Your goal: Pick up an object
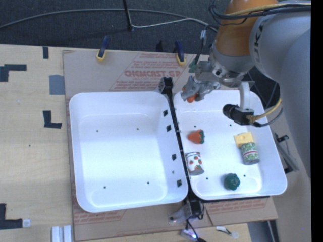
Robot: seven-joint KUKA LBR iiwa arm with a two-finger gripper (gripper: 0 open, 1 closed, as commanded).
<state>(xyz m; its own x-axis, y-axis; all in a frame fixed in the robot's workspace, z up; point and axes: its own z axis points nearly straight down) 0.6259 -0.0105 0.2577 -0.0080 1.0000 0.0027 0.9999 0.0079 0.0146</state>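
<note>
Nearest the camera, toward the front edge of the right bin (272,188), sits a dark green lump (232,181), with a small white can bearing red marks (194,164) to its left, close against the divider between the two bins. Farther back lies a red strawberry-like piece with a green top (197,136), and off to the right a yellow block (244,138) touches a green-labelled jar (249,153) lying just in front of it. At the back of this bin the gripper (194,94) hangs low near the rear left corner; a small orange-red bit shows at its tip (too small to tell whether it is an object or part of the tool), and whether the fingers are spread or pressed together cannot be told. Beside it stands the left bin (81,135)
</note>
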